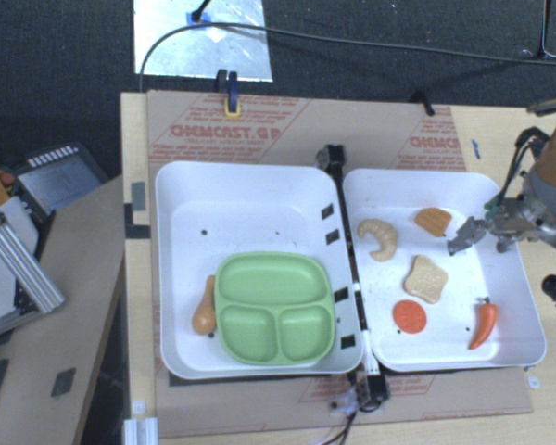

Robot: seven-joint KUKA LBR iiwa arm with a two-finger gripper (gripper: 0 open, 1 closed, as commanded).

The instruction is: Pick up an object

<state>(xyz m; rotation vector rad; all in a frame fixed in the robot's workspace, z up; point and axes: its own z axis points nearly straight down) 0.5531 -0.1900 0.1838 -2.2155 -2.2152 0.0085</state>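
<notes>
Two shallow white bins sit side by side across the middle of the frame on a cardboard-covered bench [287, 123]. The left bin [190, 188] holds a green divided plate [273, 307] in its lower half, three compartments showing, all bare. Just beside the plate's left edge, touching or nearly touching it, lies a tan pear-shaped piece [205, 311], upright in the frame with its narrow end toward the top.

The right bin [389, 185] carries five small food pieces, spread apart from one another. At its upper left lies a pale curved croissant [380, 238]. To the right of that, near the bin's upper middle, sits an orange-brown bread-like piece [434, 221]. Below these, at the centre of the bin, is a tan slice of toast [426, 279], tilted, and just below and left of it a flat red round slice [409, 316], close but apart. Toward the lower right corner stands a red-orange chili pepper [482, 324] with a small green stem at its top.

At the right edge of the frame, over the bin's upper right part, the gripper [486, 233] reaches in. Its fingers [463, 237] are spread, with nothing between them; one dark fingertip points down-left toward the bread-like piece, near it but not touching.
</notes>
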